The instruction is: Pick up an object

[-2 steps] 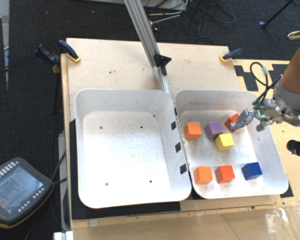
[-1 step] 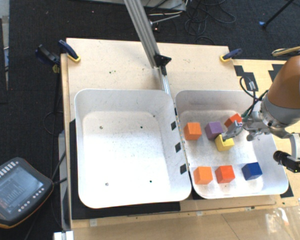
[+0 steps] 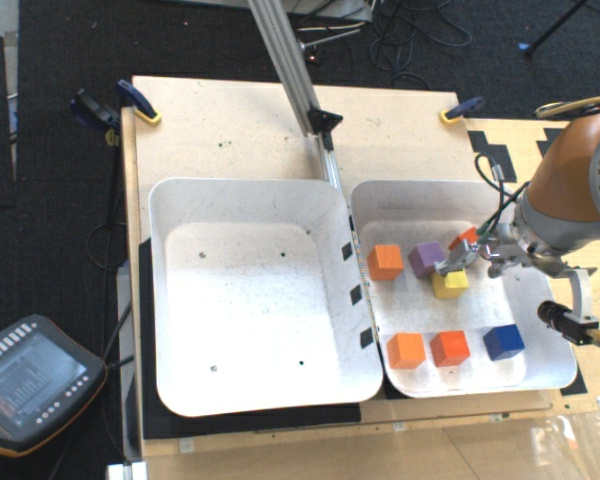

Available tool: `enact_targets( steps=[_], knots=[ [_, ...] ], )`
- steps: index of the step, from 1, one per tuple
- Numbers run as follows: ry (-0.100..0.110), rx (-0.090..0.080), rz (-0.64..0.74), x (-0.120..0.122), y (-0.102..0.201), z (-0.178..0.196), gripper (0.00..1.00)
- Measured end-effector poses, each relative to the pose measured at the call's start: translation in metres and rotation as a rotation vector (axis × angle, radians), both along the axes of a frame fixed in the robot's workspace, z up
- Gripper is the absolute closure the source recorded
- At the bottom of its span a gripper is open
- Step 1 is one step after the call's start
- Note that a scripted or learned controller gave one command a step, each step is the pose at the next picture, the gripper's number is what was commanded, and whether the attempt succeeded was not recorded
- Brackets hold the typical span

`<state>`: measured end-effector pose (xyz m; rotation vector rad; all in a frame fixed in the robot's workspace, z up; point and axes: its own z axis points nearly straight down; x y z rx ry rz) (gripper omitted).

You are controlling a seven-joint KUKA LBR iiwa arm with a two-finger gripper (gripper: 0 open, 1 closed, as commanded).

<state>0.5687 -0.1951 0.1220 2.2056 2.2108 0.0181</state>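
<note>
i see no readable brand, label or writing on anything from my camera; the pendant [image 3: 30, 383] at lower left has a screen, but its text is too small to make out.

the arm [image 3: 570, 188] reaches in from the right, and the gripper [image 3: 458, 258] sits low over the right bin [image 3: 550, 373], right at the yellow cube [image 3: 449, 283]. i cannot tell whether the fingers are apart, together or clamped on anything; they blur into the cube and the wrist hardware.

the yellow cube lies in the upper middle of the right bin, touching or just beside the purple cube [image 3: 426, 259] on its left. it is a cube, so it has no long axis; its faces look turned slightly off the bin's walls. a small red-orange piece [image 3: 467, 238] shows just above the gripper, partly hidden.

an orange cube [image 3: 386, 262] sits left of the purple one, near the wall between the bins. along the near edge i count three more, left to right: an orange cube [image 3: 407, 350], a red-orange cube [image 3: 450, 348] and a blue cube [image 3: 503, 342].

the left bin [image 3: 170, 268] lies beside it on the tabletop [image 3: 230, 118].
</note>
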Motion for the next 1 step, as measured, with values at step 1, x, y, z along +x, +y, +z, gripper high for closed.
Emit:
enact_targets(
  steps=[1],
  knots=[
    [-0.004,-0.002,-0.002,0.0010,-0.0009,0.0095,1.00]
  ],
)
